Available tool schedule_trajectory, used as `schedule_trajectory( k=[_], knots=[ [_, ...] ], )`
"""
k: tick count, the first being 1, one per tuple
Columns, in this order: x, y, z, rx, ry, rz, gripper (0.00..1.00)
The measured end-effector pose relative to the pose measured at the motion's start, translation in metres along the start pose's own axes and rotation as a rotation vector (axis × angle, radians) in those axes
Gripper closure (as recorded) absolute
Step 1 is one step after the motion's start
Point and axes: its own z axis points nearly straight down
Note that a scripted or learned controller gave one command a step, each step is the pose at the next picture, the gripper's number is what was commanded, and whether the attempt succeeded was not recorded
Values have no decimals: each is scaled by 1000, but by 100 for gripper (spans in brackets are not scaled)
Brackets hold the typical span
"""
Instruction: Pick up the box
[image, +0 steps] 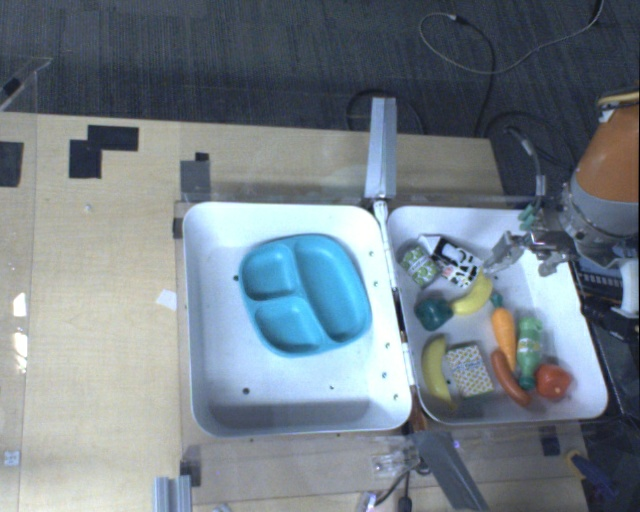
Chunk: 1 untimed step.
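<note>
No text, label, brand, number or sign can be read here. The box (468, 370), near in the right bin (590, 400), has a speckled printed top, too blurred to show letters. The small can (418, 263) at that bin's far left wears a green-and-white label with unreadable print. Beside it, the carton (453, 262) shows black-and-white markings with no legible words. Black squares (100, 148) on the bench (90, 330), far left, are plain.
</note>
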Motion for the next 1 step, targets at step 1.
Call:
schedule_trajectory(
  k=[1],
  knots=[
    [24, -51, 113, 2, 1, 1, 0]
  ],
)
